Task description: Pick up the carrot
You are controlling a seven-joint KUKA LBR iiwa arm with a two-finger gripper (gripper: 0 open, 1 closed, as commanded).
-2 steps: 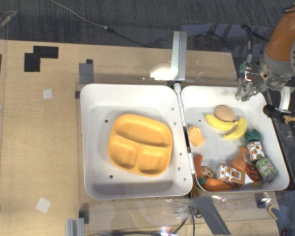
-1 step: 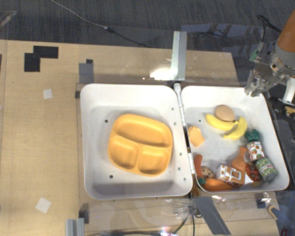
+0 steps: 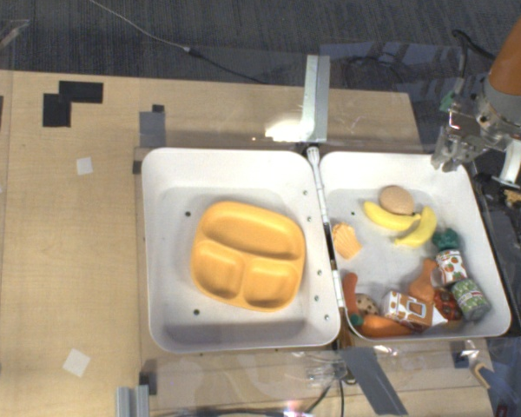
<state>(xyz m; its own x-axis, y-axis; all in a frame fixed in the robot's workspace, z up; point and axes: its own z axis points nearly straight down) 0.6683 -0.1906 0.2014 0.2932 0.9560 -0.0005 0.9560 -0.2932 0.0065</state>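
a: far to the left of the gripper (image 3: pixel 450 156), in the left bin (image 3: pixel 161 233), what's lying there?

b: a yellow tray (image 3: pixel 247 254) with three hollows, a bit tilted, about in the middle of that bin. it's well apart from the gripper.

a: and across the divider, nearer the gripper?

b: the right bin (image 3: pixel 478 207). by its left wall there's a small orange wedge (image 3: pixel 346 241). toward the gripper from that, a banana (image 3: pixel 404 223) curls with a brown bun (image 3: pixel 397 200) touching its upper side. those two lie down and to the left of the gripper, the closest things to it.

a: where's the carrot?

b: the carrot (image 3: pixel 385 325) lies at the bin's near edge, low and to the left of the gripper, well apart from it. a small carton (image 3: pixel 408 307) rests just beside it, partly over it. to the right sit two little cans (image 3: pixel 460 285), almost straight below the gripper, with something green beside them.

a: and the gripper itself?

b: it hangs over the far right corner of the right bin, at the rim. nothing is between its fingers; i can't tell how wide they stand.
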